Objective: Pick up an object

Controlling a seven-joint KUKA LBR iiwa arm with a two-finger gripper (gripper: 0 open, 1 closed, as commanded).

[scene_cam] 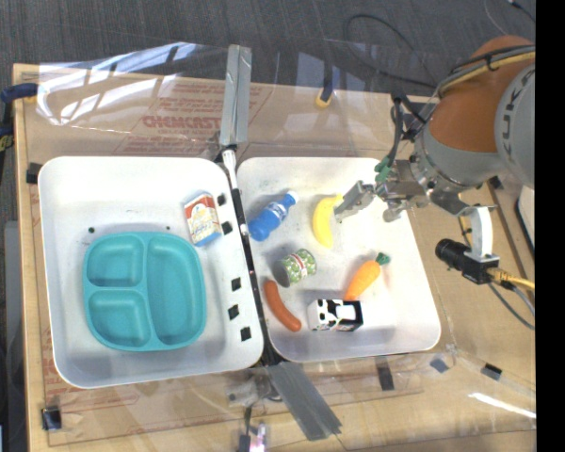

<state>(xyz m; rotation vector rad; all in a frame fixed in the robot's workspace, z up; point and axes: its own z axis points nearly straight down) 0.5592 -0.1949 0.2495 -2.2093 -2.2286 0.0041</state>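
The left bin (pixel 56 281) holds a tray (pixel 145 290) and carton (pixel 201 219). In the right bin (pixel 405 328), the banana (pixel 323 222) lies just beside the jaws (pixel 367 199), which hover apart, holding nothing. Judged step: approach; next, lower over the banana and close.

1 fixed camera looks down at a slant, from moderate height, on 2 white bins (pixel 56 252).

Below the gripper (pixel 369 199), a wooden bench (pixel 471 384) bears two white bins (pixel 61 347), side by side, touching.
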